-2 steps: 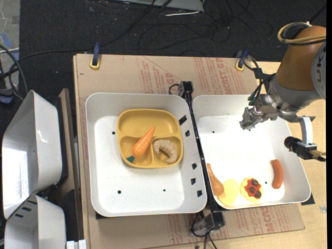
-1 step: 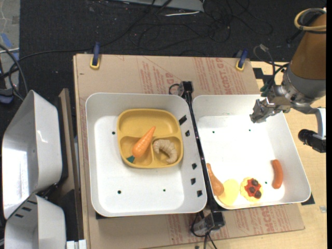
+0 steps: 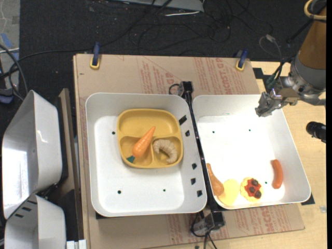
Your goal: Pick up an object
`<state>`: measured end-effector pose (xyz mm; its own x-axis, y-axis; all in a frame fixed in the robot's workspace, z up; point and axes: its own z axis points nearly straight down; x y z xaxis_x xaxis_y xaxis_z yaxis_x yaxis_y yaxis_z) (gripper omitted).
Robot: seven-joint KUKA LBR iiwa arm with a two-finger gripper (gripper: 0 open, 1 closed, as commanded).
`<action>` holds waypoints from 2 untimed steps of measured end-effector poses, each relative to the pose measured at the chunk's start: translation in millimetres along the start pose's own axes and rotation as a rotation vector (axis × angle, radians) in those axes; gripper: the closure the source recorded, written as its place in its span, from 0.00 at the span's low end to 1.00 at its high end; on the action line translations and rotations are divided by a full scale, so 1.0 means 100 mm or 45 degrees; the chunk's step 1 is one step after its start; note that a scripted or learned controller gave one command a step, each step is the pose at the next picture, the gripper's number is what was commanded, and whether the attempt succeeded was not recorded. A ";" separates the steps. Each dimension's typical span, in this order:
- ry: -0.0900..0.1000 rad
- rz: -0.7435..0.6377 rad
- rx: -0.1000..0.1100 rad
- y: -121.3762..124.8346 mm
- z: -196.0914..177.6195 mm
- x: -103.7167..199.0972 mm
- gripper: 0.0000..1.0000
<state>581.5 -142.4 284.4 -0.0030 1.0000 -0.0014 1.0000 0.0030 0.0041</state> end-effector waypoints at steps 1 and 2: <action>0.003 -0.006 0.005 0.03 0.02 0.47 1.00; 0.003 -0.006 0.005 0.02 0.07 1.09 1.00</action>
<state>583.5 -33.1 277.1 -0.0078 1.0000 0.0013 1.0000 0.0078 -0.0002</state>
